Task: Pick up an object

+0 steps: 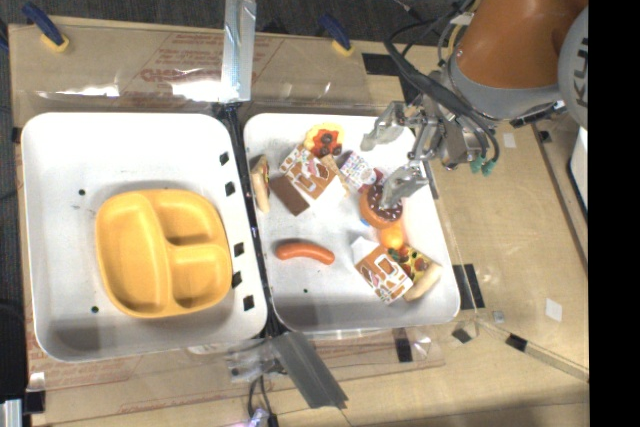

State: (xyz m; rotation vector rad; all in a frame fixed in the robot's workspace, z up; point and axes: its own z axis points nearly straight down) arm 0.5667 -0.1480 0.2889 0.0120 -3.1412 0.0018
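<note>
bench front: clamps and tape strips (300,365) sit just past the bins' near rims, closest to the camera.
left bin (50,155): holds one yellow divided tray (163,250), well apart from the arm; bare floor all round it.
divider rims (240,215): the two bins touch here; a tan bun-like piece (260,183) lies just beside this wall, so a grasp there would crowd the rim.
right bin (300,300): toy foods cluster toward its far and right side.
sausage (304,253): lies alone on bare floor, the roomiest target.
gingerbread-house block (306,177): touching a small fruit piece (324,141) and a wrapped packet (356,170).
gripper (400,160): two fingers spread apart, nothing between them, poised above a chocolate donut (381,203) near the right wall.
second house block (385,273): near corner, touching a pizza-like wedge (420,273).
risk: the donut is hemmed in by the packet and an orange piece (392,235); a finger could land on a neighbour and shove or miss.
risk: the right wall is near, and could catch the outer finger on descent.
open room: the near-left floor of the right bin.
</note>
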